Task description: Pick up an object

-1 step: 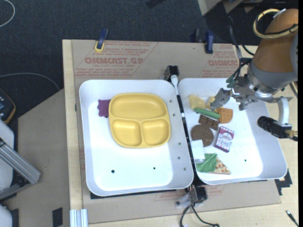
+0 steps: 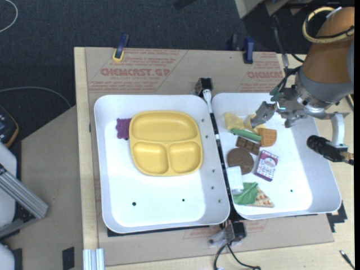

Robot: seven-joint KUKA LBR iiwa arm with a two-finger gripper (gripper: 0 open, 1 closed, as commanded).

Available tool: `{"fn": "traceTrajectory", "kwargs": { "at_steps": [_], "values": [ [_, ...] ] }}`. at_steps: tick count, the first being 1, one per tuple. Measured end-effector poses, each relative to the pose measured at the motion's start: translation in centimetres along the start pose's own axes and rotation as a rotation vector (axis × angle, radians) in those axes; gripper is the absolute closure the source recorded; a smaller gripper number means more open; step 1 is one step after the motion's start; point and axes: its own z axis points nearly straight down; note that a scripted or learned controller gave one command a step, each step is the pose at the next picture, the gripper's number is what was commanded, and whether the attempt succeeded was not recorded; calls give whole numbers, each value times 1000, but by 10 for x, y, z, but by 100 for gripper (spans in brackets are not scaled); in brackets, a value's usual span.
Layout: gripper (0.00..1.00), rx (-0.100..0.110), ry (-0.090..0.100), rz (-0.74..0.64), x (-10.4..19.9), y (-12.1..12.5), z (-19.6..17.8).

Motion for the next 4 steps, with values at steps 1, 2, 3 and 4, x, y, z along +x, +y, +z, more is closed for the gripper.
{"fn": "traceTrajectory", "kwargs": {
  "at_steps": [1, 2, 3, 4],
  "values": [
    [0, 6, 2, 0, 6, 0, 63],
    [0, 6, 1, 1, 0, -4, 124],
    [0, -8, 0, 1, 1, -1, 127],
    [100, -8, 0, 2, 1, -2, 118]
  ]
}}
